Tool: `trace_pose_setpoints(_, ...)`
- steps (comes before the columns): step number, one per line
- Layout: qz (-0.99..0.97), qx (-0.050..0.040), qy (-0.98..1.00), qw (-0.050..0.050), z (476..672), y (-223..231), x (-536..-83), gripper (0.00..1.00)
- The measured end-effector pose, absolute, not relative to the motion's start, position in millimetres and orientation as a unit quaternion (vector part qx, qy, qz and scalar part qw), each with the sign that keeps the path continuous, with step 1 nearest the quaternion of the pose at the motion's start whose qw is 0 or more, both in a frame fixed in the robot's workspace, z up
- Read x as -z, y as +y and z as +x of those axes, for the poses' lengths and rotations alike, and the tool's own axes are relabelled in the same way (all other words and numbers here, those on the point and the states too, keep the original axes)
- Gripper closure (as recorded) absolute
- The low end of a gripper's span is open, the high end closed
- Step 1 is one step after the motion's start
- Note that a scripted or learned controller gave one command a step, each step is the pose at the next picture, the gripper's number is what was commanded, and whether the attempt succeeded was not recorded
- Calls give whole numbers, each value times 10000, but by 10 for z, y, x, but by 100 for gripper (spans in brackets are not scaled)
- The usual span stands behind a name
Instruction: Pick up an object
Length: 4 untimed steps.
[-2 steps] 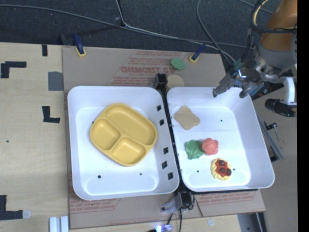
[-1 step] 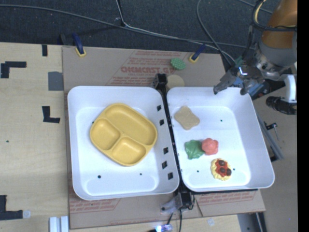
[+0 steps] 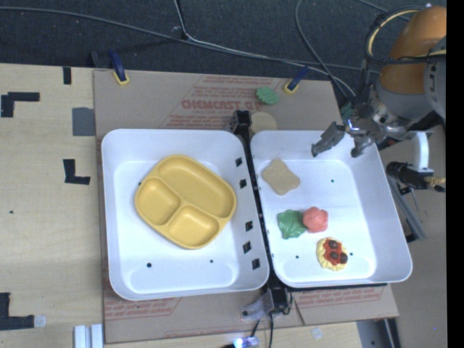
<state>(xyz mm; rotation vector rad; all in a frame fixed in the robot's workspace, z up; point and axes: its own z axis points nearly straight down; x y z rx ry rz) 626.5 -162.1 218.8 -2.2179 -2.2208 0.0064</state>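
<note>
The right bin (image 3: pixel 384 216) holds a tan bread slice (image 3: pixel 280 177), a green leafy piece (image 3: pixel 291 224), a pink-red round piece (image 3: pixel 315 218) touching it, and a small yellow pizza piece (image 3: pixel 332 254) with red dots. My gripper (image 3: pixel 341 143) hangs over the bin's far right corner, well above and to the right of the bread. Its two dark fingers (image 3: pixel 323 141) are spread apart, open, with nothing between them.
The left bin (image 3: pixel 116 194) holds a yellow divided tray (image 3: pixel 185 201). A green round piece (image 3: pixel 267 94) and a pale disc (image 3: pixel 263 120) lie on the cardboard behind the bins. Cables run across the dark floor at the back.
</note>
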Motion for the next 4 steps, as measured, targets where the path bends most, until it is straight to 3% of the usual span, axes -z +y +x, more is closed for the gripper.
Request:
trace_pose_setpoints(2, -7065, -20, -7078, 11, 6267, -1619, -926, 0)
trace_pose_setpoints(3, -7060, -10, -7082, 6, 6274, -1610, -1054, 100)
trace_pose_setpoints(4, -7067, 6, -7075, -12, 6229, -1691, -1588, 100)
